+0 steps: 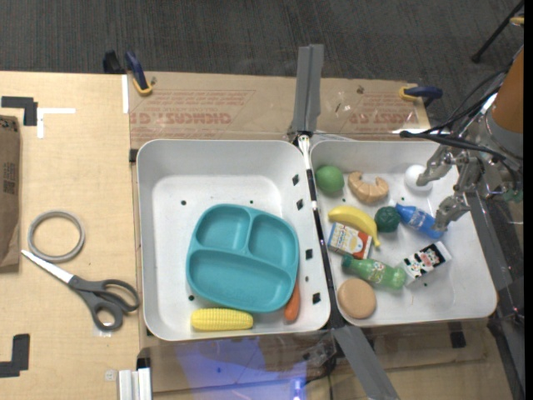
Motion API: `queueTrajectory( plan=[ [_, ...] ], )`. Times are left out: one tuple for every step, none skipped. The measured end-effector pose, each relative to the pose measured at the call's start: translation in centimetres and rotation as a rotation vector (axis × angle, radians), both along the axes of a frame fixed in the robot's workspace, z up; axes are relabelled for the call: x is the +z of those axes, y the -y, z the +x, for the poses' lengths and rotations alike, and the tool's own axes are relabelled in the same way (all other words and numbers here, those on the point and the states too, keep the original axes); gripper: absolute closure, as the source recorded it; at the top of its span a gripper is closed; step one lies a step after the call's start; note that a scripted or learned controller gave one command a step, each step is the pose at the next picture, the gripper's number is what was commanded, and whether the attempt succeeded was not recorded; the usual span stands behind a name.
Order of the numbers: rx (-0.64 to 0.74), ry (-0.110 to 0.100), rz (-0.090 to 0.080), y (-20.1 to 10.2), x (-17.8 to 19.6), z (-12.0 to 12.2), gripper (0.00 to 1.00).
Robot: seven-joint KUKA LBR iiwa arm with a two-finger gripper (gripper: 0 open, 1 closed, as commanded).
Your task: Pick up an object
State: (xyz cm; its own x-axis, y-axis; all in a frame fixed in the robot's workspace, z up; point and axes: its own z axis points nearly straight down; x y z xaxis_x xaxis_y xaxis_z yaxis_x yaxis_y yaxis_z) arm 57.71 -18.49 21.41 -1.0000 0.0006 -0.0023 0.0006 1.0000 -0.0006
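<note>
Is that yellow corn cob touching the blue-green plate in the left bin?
Touching. The camera view shows the corn cob lying right against the front rim of the teal divided plate, with no white bin floor between them.

The grey arm reaches in from the right, jaws spread, pointing down.

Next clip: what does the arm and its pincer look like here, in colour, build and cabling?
The pincer is bare grey metal with two slim fingers on a boxy, mechanical-looking wrist. Thin black cables loop from it toward the arm. An orange band shows at the frame's right edge above the wrist.
</note>
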Motion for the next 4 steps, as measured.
queueTrajectory(
  plan=[
    [0.095,0.002,-0.001,-0.5,-12.1,1.5,0.00],
    [0.002,0.000,0.000,-6.6,-12.2,0.0,0.00],
    [-0.103,0.000,0.000,-9.1,-12.2,-4.9,0.00],
    [-0.263,0.004,0.000,-8.8,-12.1,-5.8,0.00]
  ],
)
